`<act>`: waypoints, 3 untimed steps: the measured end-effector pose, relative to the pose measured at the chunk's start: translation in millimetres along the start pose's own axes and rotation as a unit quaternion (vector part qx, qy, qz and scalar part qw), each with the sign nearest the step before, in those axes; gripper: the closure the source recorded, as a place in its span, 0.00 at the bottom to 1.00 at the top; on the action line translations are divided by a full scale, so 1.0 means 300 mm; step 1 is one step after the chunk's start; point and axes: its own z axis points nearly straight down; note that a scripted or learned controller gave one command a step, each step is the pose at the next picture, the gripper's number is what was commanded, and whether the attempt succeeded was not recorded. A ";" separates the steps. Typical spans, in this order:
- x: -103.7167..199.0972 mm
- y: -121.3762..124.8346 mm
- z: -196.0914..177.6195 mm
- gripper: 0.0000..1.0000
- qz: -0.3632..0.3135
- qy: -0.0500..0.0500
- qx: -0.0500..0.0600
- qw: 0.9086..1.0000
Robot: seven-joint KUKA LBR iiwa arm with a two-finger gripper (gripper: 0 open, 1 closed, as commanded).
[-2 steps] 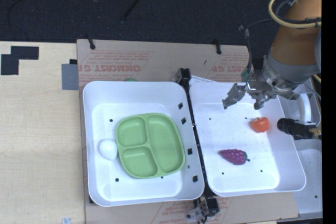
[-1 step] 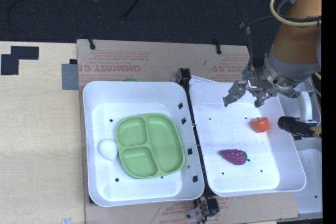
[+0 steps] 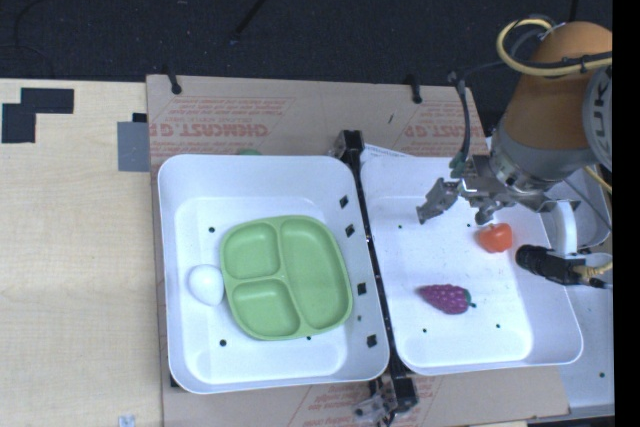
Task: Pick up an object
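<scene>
My gripper [image 3: 462, 199] hangs over the right bin [image 3: 560, 340], fingers spread apart with nothing between them. The orange fruit [image 3: 494, 237] lies just beside me on the near right; the purple grapes [image 3: 445, 297] lie nearer. The cardboard [image 3: 230, 120] beneath shows upside-down red print I cannot read.

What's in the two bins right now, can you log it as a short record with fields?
left bin: green divided plate, white egg touching its left edge
right bin: orange-red tomato-like toy, purple grape bunch
tool: above right bin, nothing seen between its fingers
nearest item to tool: the orange-red toy
task status: no object picked up yet
</scene>
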 end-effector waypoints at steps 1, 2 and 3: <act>0.016 0.001 0.213 0.00 0.000 0.000 0.000 1.000; 0.041 -0.011 0.420 0.00 0.000 0.001 0.000 1.000; 0.034 -0.009 0.376 1.00 0.003 0.000 -0.001 1.000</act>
